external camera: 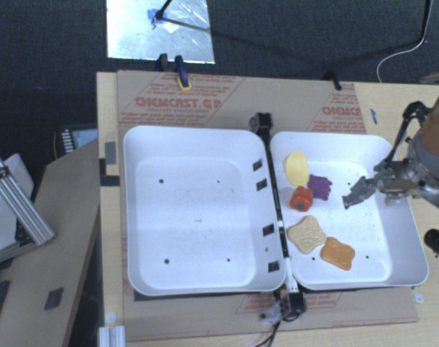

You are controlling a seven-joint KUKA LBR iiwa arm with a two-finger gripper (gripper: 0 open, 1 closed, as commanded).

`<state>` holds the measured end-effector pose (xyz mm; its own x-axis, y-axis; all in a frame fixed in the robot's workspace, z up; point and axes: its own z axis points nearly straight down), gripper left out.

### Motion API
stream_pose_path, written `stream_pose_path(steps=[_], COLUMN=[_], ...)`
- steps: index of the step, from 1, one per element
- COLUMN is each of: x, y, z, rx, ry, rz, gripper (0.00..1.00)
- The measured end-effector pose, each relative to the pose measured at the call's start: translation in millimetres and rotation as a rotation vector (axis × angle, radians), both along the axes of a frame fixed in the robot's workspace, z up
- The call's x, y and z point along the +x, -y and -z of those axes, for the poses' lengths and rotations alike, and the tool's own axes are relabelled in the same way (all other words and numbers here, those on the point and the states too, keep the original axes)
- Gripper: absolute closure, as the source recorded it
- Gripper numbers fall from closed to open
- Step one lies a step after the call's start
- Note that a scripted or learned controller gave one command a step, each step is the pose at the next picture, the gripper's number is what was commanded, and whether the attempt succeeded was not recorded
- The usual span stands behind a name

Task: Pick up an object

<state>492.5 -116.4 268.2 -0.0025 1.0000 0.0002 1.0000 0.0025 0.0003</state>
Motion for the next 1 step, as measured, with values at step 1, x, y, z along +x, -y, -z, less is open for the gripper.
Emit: stream_pose_path(steps=[1], x=[110.0], y=[-26.4], z=[-75.8], rx=[-0.003], ry=[0.017], rz=[-0.007], gripper=[0.0])
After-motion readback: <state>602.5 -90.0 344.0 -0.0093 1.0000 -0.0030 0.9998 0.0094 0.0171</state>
